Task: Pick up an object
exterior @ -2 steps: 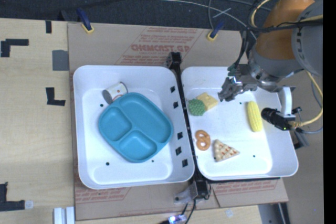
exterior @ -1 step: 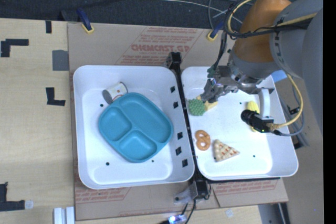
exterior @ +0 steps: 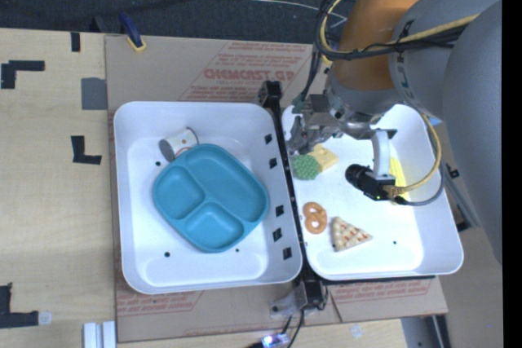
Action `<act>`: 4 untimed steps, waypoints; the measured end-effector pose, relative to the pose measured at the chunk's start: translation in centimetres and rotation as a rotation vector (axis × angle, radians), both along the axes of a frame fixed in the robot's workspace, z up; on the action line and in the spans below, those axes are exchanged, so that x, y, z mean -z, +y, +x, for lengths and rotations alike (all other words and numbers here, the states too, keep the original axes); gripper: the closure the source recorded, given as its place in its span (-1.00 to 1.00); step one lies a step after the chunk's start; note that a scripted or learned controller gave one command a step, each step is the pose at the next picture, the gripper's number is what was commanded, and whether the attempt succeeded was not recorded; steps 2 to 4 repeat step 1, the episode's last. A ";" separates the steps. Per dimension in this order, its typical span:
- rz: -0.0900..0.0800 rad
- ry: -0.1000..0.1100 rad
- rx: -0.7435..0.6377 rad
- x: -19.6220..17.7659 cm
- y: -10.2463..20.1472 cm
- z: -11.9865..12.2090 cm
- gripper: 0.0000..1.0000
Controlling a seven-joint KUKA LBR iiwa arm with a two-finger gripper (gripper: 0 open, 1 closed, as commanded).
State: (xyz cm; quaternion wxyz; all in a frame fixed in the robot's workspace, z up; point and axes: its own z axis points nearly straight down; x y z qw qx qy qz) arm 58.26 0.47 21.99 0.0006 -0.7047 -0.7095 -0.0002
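I see the jaws [exterior: 308, 136] crowded: a green piece [exterior: 307, 167] and yellow block [exterior: 325, 158] lie just below them, the bin divider [exterior: 281, 167] close on their left. Farther below, past the pretzel [exterior: 314, 217] and waffle wedge [exterior: 349, 235], bare bin floor [exterior: 408, 244] offers room.

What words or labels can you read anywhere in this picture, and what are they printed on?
"CHEMCAST GP": my best reading of the red print on the brown cardboard sheet under the bins; it is blurred, so not certain.
Smaller red lines beside it: too blurred to read.
Black angular marks on the bench: shapes, not letters.
No readable text on the blue tray or the white bins.
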 end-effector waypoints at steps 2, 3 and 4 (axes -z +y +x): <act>0.000 0.002 -0.002 -0.3 6.4 -0.4 1.00; 0.000 0.002 -0.002 -0.3 6.4 -0.4 1.00; 0.000 0.002 -0.002 -0.3 6.4 -0.4 1.00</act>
